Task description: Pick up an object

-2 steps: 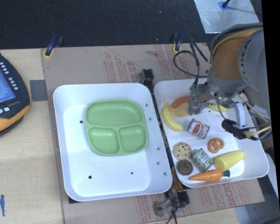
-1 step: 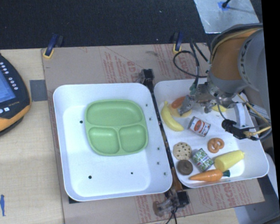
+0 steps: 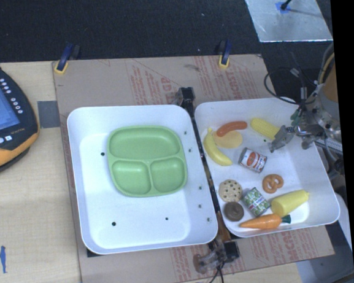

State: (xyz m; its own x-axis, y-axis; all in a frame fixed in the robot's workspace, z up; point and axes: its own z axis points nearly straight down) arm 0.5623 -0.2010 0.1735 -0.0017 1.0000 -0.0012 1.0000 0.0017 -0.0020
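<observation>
the right bin (image 3: 314,156) carries the loose things to pick from. a banana (image 3: 216,150) lies near its left wall, long axis running from upper left to lower right, curved. a red sausage (image 3: 232,127) lies almost level above it, touching a pale orange slice (image 3: 230,140). a short yellow piece (image 3: 264,128) slants down to the right. a red can (image 3: 252,160) lies tipped in the middle, and a green can (image 3: 255,201) lies lower, beside a cookie (image 3: 230,190) and a dark round piece (image 3: 233,211). a pretzel (image 3: 272,183) sits right of centre. a yellow corn cob (image 3: 289,202) points up to the right, and a carrot (image 3: 262,223) lies nearly level along the near wall, tip to the left.

the gripper (image 3: 283,141) hangs over the bin's upper right part, just right of the short yellow piece, with nothing seen between its fingers; how far they are spread cannot be made out.

the left bin (image 3: 89,195) bears a green divided plate (image 3: 147,160).
</observation>
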